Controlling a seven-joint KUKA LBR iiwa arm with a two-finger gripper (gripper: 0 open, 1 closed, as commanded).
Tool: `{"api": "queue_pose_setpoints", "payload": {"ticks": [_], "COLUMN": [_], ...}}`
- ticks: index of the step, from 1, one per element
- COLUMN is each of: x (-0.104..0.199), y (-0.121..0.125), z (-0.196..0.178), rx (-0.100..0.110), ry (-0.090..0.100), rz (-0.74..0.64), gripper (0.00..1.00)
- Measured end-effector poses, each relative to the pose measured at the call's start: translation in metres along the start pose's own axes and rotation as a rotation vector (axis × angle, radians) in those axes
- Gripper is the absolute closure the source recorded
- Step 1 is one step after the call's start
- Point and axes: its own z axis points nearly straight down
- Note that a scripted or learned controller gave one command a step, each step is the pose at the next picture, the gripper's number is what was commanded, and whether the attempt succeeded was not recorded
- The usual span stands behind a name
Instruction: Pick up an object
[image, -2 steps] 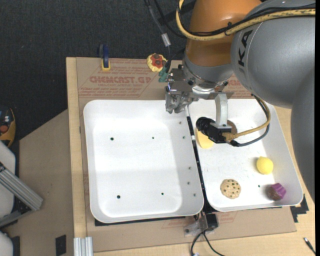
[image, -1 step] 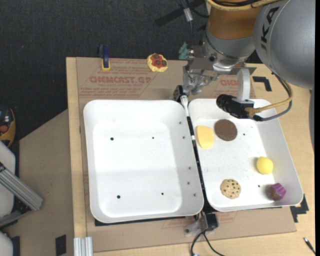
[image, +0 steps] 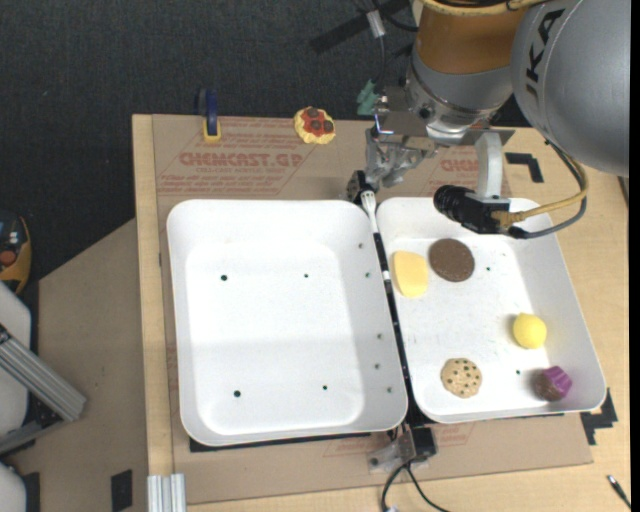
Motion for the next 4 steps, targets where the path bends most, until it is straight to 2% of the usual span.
{"api": "queue_pose_setpoints", "payload": {"ticks": [4], "x": [0.002], "y": [0.002], "z": [-0.042], "rx": [-0.01], "ry": [-0.003], "rz": [-0.004], "gripper": [1.0]}}
